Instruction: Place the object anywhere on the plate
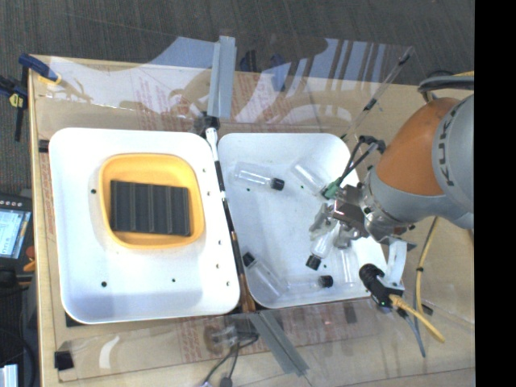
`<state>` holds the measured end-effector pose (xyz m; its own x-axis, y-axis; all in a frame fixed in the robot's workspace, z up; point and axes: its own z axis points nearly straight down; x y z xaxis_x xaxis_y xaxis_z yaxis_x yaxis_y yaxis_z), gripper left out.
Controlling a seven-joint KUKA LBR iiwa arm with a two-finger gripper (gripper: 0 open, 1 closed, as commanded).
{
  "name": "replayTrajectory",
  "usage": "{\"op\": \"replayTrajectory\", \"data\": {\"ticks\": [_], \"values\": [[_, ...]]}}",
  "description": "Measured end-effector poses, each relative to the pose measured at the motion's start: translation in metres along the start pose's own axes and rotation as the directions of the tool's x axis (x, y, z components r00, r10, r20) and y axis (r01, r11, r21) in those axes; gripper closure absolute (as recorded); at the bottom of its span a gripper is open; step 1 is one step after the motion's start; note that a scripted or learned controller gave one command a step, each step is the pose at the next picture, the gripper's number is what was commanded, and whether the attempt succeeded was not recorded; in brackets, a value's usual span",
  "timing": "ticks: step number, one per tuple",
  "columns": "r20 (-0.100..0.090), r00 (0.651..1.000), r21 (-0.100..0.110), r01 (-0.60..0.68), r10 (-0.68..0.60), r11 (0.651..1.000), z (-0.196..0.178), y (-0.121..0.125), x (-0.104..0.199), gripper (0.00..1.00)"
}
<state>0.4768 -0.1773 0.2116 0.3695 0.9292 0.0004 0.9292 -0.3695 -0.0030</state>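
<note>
One clear vial lies just below the gripper.

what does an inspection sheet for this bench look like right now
surface: wooden bench bearing two shallow white bins, left bin, right bin.
job's things: yellow square plate with a dark ribbed centre in the left bin; clear plastic tubes with black caps in the right bin, one near its top.
clutter: nothing seen.
grippers: pincer low over the right bin among the tubes.
cables: green and black leads at the wrist.
surroundings: dark carpet.
</note>
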Motion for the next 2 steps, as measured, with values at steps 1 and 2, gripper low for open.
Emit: {"op": "replayTrajectory", "data": {"ticks": [1, 2], "values": [[0.000, 1.000, 0.001, 0.020, -0.020, 1.000, -0.071, 0.016, 0.061, 1.00], [0.001, 0.983, 0.005, 0.182, -0.182, 0.983, 0.049, 0.035, 0.076, 1.00]]}}
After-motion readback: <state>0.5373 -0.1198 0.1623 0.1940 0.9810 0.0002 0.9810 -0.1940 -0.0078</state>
